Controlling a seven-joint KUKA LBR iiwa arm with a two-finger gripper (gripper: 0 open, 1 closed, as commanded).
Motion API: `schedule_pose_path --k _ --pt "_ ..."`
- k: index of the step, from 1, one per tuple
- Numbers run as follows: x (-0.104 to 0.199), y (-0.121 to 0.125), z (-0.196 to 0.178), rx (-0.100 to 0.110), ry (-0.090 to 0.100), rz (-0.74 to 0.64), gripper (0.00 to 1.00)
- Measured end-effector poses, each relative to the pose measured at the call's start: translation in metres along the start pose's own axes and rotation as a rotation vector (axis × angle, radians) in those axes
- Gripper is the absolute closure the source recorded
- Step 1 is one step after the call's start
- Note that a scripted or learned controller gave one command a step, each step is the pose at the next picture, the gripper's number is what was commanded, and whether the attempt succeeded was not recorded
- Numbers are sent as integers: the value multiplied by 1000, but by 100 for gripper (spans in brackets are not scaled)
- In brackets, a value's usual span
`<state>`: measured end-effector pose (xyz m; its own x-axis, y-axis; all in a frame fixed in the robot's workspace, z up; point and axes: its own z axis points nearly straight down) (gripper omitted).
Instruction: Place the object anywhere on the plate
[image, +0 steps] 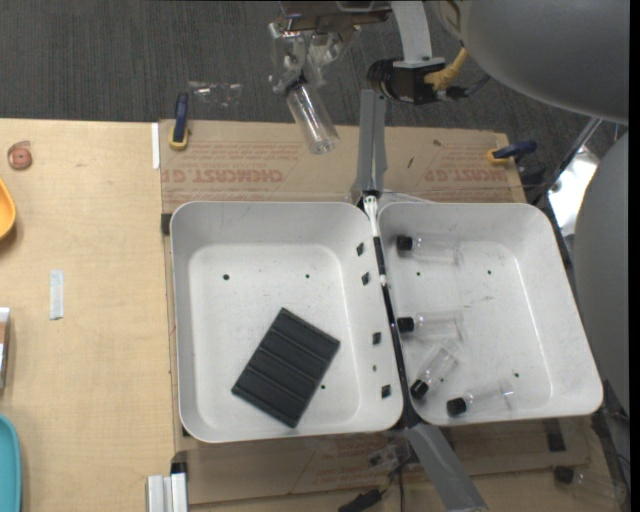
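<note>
- Left bin (190, 330): black ribbed plate (287, 366) lies flat on the floor, toward 6 o'clock of the bin, turned at a diagonal, nothing on it
- Right bin (560, 300): four clear vials with black caps. One (480, 402) at about 6 o'clock near the front wall; one (432, 371) just up-left of it, tilted; one (428, 324) at 9 o'clock near the divider; one (428, 246) at 11 o'clock near the back-left corner
- Bins touch along the centre seam; both sit on a brown cardboard sheet (420, 160) with red lettering
- Blue clamps on the cardboard's back edge, one (180, 120) at 11 o'clock of the left bin, one (510, 152) at 1 o'clock of the right bin
- Gripper (300, 75) is past the back edge of the bins, at 12 o'clock of the left bin, above the cardboard edge and dark floor
- Fingers closed on a clear vial (312, 122); the vial hangs tilted below them, lower end toward 5 o'clock, well apart from the plate
</note>
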<state>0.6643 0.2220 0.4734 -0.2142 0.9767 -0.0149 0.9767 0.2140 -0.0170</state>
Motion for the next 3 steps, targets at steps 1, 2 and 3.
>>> schedule_pose_path --k 1,2,3 --pt "-1 1 -7 3 -2 1 100" --pt "-1 2 -13 6 -5 2 100" --pt "-2 3 -20 9 -7 3 100"
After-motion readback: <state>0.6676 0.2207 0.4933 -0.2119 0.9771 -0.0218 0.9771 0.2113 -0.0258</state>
